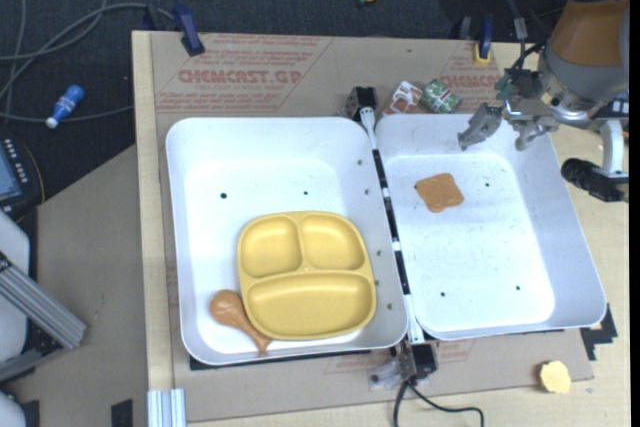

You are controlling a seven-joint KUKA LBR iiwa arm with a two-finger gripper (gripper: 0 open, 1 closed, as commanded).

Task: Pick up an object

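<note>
Flat tan-brown, roughly square toy slice (439,192), cookie-like: upper-left part of right shallow white bin (560,260), lying flat. Probably light, stiff, thin; best taken across opposite edges. Two-finger gripper (506,127) above bin's far edge, fingers spread wide, holding nothing, slice well apart.

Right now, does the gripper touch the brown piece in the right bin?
Apart. The camera view shows the gripper at the bin's far edge, with bare white floor between it and the brown piece.
</note>
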